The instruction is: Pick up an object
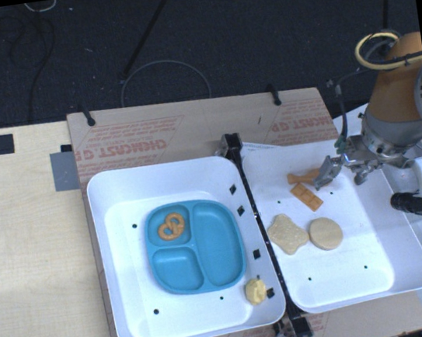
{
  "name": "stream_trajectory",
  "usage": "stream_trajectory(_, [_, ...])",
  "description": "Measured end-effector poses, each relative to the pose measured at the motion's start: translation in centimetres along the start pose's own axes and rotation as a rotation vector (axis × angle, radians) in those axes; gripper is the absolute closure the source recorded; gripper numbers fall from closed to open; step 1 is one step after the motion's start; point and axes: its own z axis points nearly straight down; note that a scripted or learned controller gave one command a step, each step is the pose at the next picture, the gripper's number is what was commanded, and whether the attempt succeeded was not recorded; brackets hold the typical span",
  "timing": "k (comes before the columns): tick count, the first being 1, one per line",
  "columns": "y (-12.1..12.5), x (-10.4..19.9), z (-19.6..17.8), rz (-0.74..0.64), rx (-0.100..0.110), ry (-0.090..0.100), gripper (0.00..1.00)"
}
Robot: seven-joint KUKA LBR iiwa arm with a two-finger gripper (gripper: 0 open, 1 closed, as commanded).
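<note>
Left to right, you see a glossy blue tray (208, 250) holding a twisted pretzel (172, 227), a lumpy yellow piece (256, 290), then rough toast (287, 233), a smooth round cracker (325, 233) and orange sticks (305, 193). Your gripper (346, 169) hangs spread and empty: approach stage; descend over one.

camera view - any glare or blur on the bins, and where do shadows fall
Camera view: even light, no hard glare on the right bin; soft shadow under the blue tray in the left bin; the hand looks slightly soft; floor above the bench is dark.
</note>
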Motion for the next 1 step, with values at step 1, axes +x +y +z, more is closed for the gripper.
stream_trajectory(1, [1.01, 0.29, 5.18, -0.004, -0.002, -0.001, 0.00])
